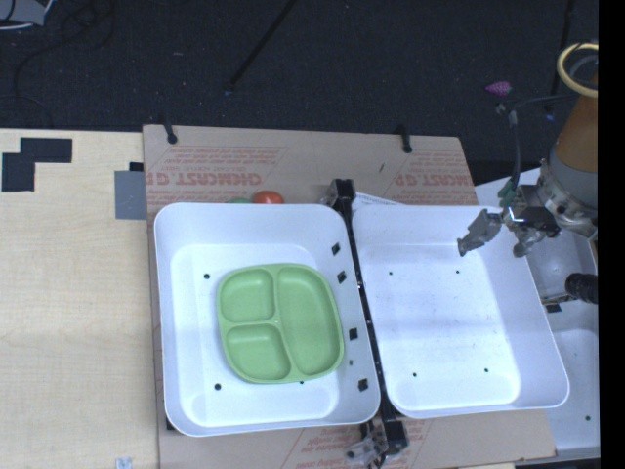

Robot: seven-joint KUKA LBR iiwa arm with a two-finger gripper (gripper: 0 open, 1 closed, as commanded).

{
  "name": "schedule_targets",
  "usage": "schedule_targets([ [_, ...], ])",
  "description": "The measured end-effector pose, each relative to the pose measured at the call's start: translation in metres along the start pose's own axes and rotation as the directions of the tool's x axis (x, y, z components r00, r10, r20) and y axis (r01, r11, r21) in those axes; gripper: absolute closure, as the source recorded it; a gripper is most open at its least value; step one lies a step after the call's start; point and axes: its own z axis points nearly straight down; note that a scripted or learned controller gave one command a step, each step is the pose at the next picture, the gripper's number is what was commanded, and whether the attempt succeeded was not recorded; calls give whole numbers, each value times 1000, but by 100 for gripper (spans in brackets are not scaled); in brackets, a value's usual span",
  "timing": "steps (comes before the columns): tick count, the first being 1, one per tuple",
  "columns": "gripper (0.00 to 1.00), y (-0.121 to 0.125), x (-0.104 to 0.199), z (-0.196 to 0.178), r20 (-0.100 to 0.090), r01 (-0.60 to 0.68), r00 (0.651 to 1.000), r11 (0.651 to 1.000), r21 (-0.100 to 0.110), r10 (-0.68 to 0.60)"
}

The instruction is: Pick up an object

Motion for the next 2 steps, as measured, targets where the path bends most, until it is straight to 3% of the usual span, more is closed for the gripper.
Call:
schedule_targets([
  [1, 0, 2, 0, -6, 2, 2, 1000, 1000, -11, -2],
  [2, 0, 2, 10, 49, 0, 1, 1000, 1000, -6, -1],
])
